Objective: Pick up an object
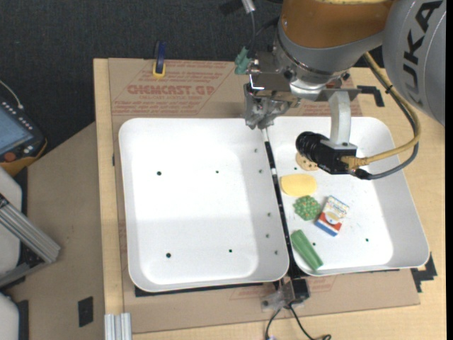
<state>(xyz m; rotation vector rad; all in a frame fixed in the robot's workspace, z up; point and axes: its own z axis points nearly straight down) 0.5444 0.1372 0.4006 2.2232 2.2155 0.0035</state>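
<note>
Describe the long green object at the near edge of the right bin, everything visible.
The long green object is a smooth, plastic-looking stick, like a toy cucumber or bean, with rounded ends. It lies flat and slanted in the right bin, near the divider between the bins, just below the round, bumpy green piece, apart from it. Nothing grips it.

cardboard sheet (185,88): red print "CHEMCAST G.P" | arm (423,34): white letters "KU", cut off
</note>
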